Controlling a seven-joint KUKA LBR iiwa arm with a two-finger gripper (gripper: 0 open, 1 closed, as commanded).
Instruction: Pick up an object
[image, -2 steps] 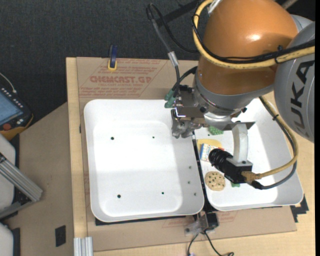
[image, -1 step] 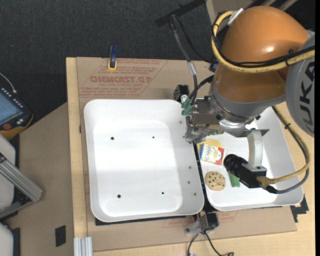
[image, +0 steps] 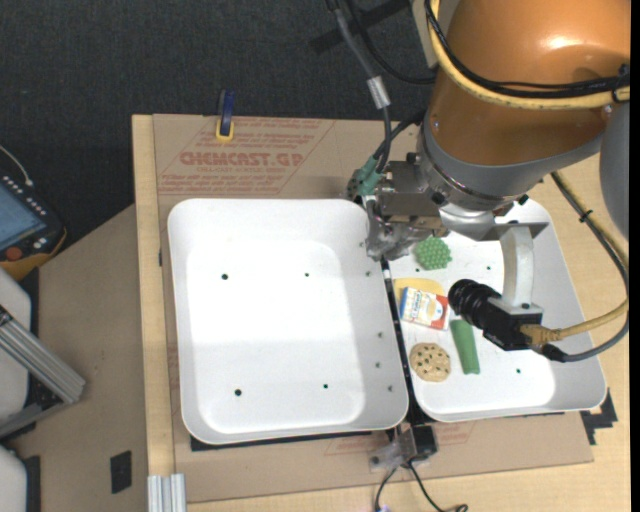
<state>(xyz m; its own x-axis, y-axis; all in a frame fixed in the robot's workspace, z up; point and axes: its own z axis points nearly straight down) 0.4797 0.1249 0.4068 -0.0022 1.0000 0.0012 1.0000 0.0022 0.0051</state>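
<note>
Looming closest to the lens, the arm's orange band (image: 530, 60) takes up the upper right, and the claw (image: 383, 240) hangs below it at the seam between the two bins. Whether the claw is open or closed cannot be told from this angle, and nothing can be seen gripped in it.

Far left of the claw lies the tan worktop (image: 100, 300). A printed cardboard sheet (image: 240, 155) sits up and to the left of the claw, with a small blue and yellow clip (image: 226, 118) at its far edge. The left bin (image: 180, 300) spreads out directly left of the claw, with a few dark dots on its white floor.

The right bin (image: 530, 385) holds the pickable things, all on the claw's right side or below it. A green knobbly piece (image: 433, 252) lies just right of the claw. A yellow and white packet (image: 422, 303) lies below the claw, a round cookie (image: 430, 361) further below, and a green stick (image: 465, 346) below and to the right, just beside the cookie.
</note>
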